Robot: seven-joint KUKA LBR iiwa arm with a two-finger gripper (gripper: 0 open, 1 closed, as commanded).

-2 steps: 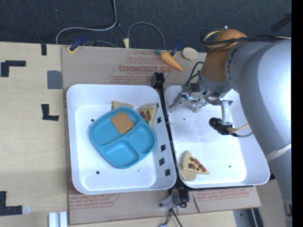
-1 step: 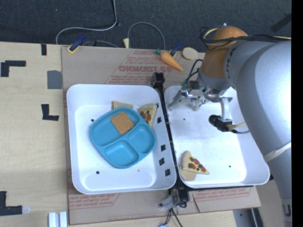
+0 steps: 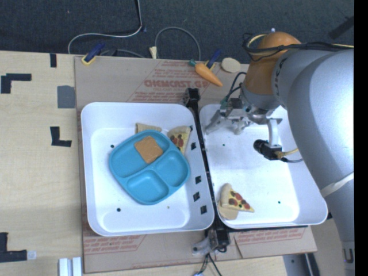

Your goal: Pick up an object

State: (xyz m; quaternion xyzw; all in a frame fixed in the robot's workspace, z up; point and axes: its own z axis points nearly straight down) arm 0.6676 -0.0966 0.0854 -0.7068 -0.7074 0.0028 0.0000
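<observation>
My gripper (image 3: 225, 122) hangs over the far left corner of the right bin (image 3: 287, 200), its fingers spread open with nothing between them. A pizza slice (image 3: 233, 201) lies near the front left of that bin, well apart from the gripper. In the left bin (image 3: 98, 206) sits a blue divided plate (image 3: 150, 171) with a square tan cracker (image 3: 149, 149) on it. A second pizza slice (image 3: 180, 137) and a tan piece (image 3: 144, 129) lie against the plate's far edge.
An orange toy carrot (image 3: 206, 73) and a beige item (image 3: 230, 65) lie on the cardboard behind the bins. The black divider (image 3: 198, 154) runs between the bins. The arm's grey body (image 3: 322, 108) covers the right bin's right side. Cables trail at the back.
</observation>
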